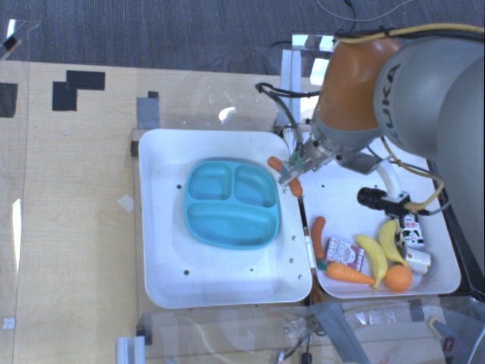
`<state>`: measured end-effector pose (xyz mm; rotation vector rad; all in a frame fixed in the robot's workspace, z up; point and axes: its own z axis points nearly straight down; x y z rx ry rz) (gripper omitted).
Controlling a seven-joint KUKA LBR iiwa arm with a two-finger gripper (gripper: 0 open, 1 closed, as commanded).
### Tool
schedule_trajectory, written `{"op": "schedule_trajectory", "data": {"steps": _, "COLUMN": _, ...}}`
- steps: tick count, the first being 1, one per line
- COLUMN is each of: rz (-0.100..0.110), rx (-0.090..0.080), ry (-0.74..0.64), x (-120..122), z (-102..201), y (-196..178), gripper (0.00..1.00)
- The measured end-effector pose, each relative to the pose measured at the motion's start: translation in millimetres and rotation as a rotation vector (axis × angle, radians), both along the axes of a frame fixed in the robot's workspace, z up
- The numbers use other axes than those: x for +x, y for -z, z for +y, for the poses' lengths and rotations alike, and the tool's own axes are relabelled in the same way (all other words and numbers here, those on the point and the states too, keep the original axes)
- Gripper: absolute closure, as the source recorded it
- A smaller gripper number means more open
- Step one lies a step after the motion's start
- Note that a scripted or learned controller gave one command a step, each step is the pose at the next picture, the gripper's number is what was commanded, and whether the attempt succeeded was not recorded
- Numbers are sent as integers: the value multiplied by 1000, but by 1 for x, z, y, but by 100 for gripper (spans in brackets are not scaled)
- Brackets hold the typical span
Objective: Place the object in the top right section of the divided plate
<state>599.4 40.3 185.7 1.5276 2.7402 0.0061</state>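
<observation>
One small orange object (285,174), seemingly a carrot, is held between the narrowed fingers of the gripper (292,171), so it should be carried slightly further left, above the top right section of the blue divided plate (231,204), before release.

Orange carrot (285,174) — beside blue plate (231,203)
</observation>
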Motion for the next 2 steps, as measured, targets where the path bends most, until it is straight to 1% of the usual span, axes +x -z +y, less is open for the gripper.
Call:
{"op": "schedule_trajectory", "data": {"steps": 1, "rz": 0, "rx": 0, "ry": 0, "x": 0, "z": 0, "y": 0, "gripper": 0}}
{"op": "schedule_trajectory", "data": {"steps": 2, "rz": 0, "rx": -1, "ry": -26, "x": -11, "z": 13, "y": 0, "gripper": 0}}
